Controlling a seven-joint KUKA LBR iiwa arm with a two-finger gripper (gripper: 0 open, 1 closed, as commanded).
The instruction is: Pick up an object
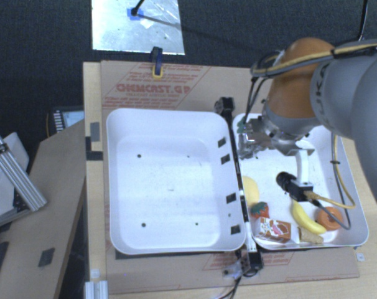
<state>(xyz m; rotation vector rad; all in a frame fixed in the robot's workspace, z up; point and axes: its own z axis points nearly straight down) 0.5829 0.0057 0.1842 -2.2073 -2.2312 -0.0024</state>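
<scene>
Down at the bottom edge, the counter (64, 185) runs along the lower left, tan and bare, with a metal rail (14, 173) slanting in from the far left. Just above it, the left bin (117, 185) takes up the centre of the frame, white floor showing wall to wall, lots of open room there.

Over to the lower right, the right bin (356, 232) is the crowded one. Along its near wall sits a red packet (274, 229), touching a small red-and-green piece (259, 210) above it. A lemon (249, 189) lies hard against the divider between the bins. A banana (307, 218) lies in the near right part, with an orange fruit (328, 217) just beside it, a yellow cable crossing over that fruit. All of it hugs the near wall and the divider; the middle of that bin's floor is freer.

Moving up, the arm (344, 92) sweeps in from the right edge, its orange band bulging at the upper right, wrist bent down over the far left part of the right bin. The tool (247, 141) hangs near the divider, well apart from the fruit; whether it is open or holding anything, I cannot tell.

Farthest, upper left, a shiny plate (137, 17) lies on dark floor.
</scene>
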